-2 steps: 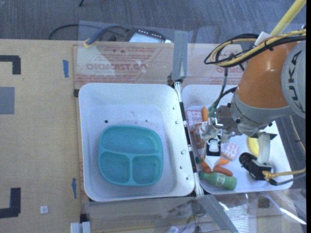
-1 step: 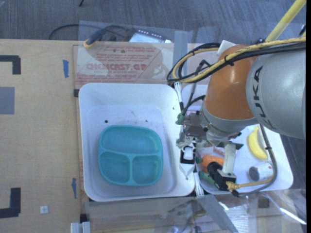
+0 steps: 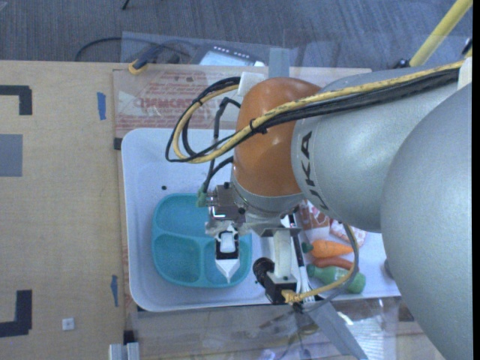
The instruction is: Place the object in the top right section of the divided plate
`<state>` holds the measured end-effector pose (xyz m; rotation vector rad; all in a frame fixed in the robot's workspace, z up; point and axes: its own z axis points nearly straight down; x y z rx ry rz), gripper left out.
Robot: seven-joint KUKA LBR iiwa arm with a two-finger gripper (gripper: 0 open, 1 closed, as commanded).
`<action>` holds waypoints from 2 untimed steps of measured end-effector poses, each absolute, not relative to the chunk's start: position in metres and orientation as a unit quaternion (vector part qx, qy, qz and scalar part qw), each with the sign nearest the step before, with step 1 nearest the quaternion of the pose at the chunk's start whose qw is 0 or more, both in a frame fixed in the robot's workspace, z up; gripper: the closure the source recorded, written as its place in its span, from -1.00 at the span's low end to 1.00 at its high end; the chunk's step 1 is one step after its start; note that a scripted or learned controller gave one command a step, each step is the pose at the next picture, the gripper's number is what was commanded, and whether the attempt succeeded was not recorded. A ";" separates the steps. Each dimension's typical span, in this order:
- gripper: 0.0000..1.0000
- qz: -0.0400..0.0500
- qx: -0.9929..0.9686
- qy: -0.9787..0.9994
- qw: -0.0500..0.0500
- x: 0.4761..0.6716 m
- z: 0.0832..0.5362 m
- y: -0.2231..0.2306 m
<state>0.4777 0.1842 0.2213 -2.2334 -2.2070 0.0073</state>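
A teal divided plate (image 3: 178,238) lies in the left white bin (image 3: 142,171), towards its front. My gripper (image 3: 227,261) hangs over the plate's right side, above the section nearest the front right in this view. The grey arm with its orange band (image 3: 274,141) covers the plate's right edge. An orange toy carrot (image 3: 332,249) and a green toy vegetable (image 3: 341,280) lie to the right of the gripper, apart from it. Nothing can be made out between the gripper's tips.
A red and white packet (image 3: 319,220) lies just behind the carrot, partly under the arm. Yellow and black cables (image 3: 187,126) loop over the back of the left bin. The wooden bench (image 3: 60,201) stretches to the left.
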 end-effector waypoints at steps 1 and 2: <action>-1.00 0.002 -0.711 -0.703 0.001 0.478 0.221 0.184; 1.00 0.004 -0.711 -0.703 0.002 0.477 0.229 0.184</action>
